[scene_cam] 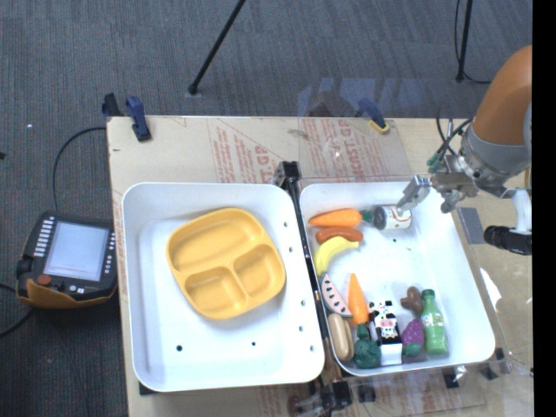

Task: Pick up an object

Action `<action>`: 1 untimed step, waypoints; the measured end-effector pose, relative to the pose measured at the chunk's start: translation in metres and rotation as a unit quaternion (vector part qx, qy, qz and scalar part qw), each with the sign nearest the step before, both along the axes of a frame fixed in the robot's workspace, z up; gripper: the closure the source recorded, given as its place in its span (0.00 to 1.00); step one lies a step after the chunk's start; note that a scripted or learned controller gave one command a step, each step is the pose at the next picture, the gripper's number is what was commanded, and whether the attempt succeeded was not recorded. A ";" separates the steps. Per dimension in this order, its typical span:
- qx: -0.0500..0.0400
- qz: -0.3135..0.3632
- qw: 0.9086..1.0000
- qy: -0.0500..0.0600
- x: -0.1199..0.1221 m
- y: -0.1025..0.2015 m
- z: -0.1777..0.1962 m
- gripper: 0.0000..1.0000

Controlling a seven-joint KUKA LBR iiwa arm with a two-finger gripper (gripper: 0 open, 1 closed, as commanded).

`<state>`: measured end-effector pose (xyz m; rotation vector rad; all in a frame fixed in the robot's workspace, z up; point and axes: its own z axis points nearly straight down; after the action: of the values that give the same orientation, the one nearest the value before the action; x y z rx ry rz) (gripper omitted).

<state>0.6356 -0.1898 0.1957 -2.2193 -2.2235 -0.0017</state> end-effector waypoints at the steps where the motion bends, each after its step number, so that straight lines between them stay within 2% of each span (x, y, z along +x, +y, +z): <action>1: -0.002 -0.133 0.991 -0.007 0.011 -0.010 -0.072 0.00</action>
<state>0.6470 -0.1994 0.1234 -2.5056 -1.9150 -0.0130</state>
